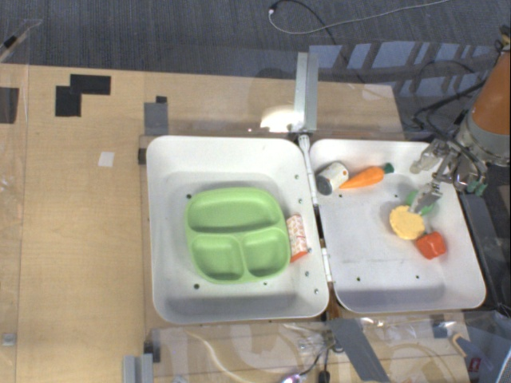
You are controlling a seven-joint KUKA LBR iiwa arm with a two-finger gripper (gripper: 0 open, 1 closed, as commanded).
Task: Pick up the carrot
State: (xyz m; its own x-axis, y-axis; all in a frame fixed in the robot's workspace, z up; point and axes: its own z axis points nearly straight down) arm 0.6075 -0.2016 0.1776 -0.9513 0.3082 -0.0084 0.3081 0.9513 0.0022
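Observation:
The orange carrot (pixel 363 177) with a green tip lies in the right bin (pixel 383 290), near its far edge and pointing right. My gripper (pixel 431 175) hovers over that bin's far right corner, to the right of the carrot and apart from it. Its fingers (pixel 421 162) stand open with nothing between them.
A white and grey cylinder (pixel 330 175) lies just left of the carrot. A yellow piece (pixel 407 223) with a green leaf and a red piece (pixel 431 246) sit below the gripper. The left bin (pixel 168 294) holds a green divided plate (pixel 238 234) and a small packet (pixel 297 236).

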